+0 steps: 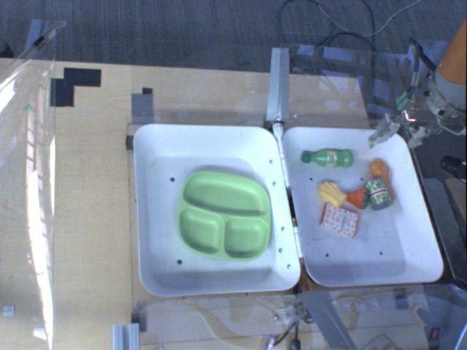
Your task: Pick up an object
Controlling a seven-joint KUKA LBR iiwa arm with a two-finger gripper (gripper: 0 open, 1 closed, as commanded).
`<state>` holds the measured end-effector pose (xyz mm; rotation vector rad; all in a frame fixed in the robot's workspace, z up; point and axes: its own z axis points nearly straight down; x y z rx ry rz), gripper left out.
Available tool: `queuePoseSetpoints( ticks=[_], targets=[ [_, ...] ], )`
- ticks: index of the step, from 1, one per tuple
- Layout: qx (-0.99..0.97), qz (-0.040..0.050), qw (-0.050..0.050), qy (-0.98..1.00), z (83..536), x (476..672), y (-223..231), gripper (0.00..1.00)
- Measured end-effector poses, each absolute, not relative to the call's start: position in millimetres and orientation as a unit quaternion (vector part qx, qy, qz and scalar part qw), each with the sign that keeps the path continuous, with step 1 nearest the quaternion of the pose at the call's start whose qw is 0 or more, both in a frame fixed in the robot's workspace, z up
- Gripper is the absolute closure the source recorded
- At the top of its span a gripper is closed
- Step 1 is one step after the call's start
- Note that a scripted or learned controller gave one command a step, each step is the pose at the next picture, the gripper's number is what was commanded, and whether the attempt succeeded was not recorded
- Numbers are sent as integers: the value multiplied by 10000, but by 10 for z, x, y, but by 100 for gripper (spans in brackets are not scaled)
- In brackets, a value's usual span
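Two bins: a left bin and a right bin, both shallow and white, sit side by side across the middle of the frame on a pale wooden bench.
Left bin: it holds a light green divided tray, lying flat near the bin's centre, with one long compartment toward the top of the frame and two smaller ones below it.
Right bin, upper part: a small green bottle lies on its side, cap end pointing left.
Right bin, middle: a yellow toy lies just left of a small orange-red piece; a can with a green label lies tilted against that piece on its right, and an orange ball-like item sits just above the can.
Right bin, below the cluster: a flat red-and-white checked packet lies just under the yellow toy.
Arm: the grey arm, with an orange part at the frame's right edge, comes in at the upper right.
Gripper: the gripper hangs over the right bin's upper right corner, apart from all the items; its fingers look spread and nothing is between them.
Cables: black cables loop over the dark floor at the top of the frame.
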<state>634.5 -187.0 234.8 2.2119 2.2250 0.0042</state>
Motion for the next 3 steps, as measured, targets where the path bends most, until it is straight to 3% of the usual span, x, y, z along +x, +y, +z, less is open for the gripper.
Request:
queuePoseSetpoints(
  ticks=[1,2,3],
  targets=[
    [6447,11,19,7644,1249,5759,-2052,0],
    [6496,28,46,7602,883,5929,-2052,0],
    [6482,64,119,7614,1059,5981,-2052,100]
  ],
)
